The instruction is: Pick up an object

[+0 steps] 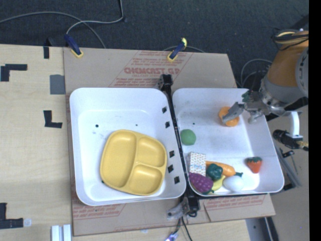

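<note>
My gripper (243,114) hangs over the far right part of the right bin (210,102), with its two grey fingers spread apart, so it is open. A small orange round object (226,117) lies on the bin floor at the left finger (232,113), which partly covers it; nothing sits between the fingers. Elsewhere in this bin are a green ball (188,136), a patterned wafer (197,159), purple grapes (200,183), a dark green vegetable (214,171), a carrot (227,168), a white egg (233,183) and a strawberry (254,163).
The left bin (90,109) holds a yellow divided plate (134,161). Both bins rest on a cardboard sheet (145,67) held by clamps. The arm's orange band (286,59) is at the right edge, with cables beside it.
</note>
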{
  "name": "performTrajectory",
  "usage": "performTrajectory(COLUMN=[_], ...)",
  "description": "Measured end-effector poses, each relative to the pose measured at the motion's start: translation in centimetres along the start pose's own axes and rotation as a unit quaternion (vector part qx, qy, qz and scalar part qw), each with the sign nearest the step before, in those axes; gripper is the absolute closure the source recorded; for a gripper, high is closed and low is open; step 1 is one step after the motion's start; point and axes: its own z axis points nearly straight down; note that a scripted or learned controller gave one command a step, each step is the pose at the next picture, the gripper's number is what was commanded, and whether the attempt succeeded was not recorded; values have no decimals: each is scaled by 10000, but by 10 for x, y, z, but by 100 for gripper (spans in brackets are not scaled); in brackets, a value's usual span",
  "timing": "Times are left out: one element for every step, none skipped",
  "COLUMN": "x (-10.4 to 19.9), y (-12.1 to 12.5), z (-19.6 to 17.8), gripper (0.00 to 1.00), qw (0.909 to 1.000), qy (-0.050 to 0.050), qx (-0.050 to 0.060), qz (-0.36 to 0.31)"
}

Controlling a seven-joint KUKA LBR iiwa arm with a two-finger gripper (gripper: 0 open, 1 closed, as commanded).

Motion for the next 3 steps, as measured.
performTrajectory(x=[48,48,85], y=[61,61,41], z=[65,55,7], gripper=[0,100,100], qw=[10000,10000,10000], qy=[0,-11,7], qx=[-46,-45,-22], qz=[-17,-20,-10])
